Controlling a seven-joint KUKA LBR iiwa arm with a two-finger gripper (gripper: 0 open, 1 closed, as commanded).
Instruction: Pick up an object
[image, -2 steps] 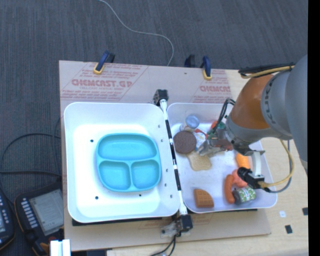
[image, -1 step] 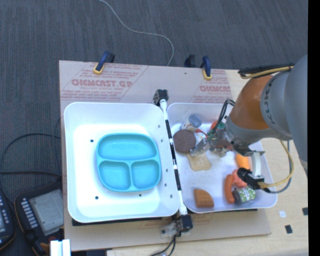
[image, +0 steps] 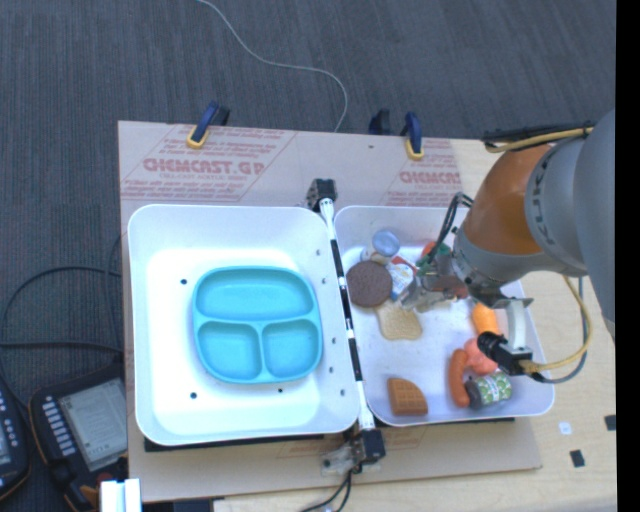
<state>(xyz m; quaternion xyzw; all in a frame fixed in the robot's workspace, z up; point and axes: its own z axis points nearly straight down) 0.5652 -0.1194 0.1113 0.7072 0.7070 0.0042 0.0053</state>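
My gripper is down in the right bin, near its middle. Just left of it lie a dark brown round cookie, a tan toast slice and a small white and red packet. Whether anything is held is hidden by the wrist. A grey-blue round cap lies toward the bin's back. Toward the front are a brown bread piece, an orange carrot and a green can. Another orange piece lies on the right, beside the arm.
The left bin holds a light blue three-compartment tray. A black clamp bar runs between the bins. The grey arm with its orange band covers the right bin's back right corner. Cables loop near the bin's right wall.
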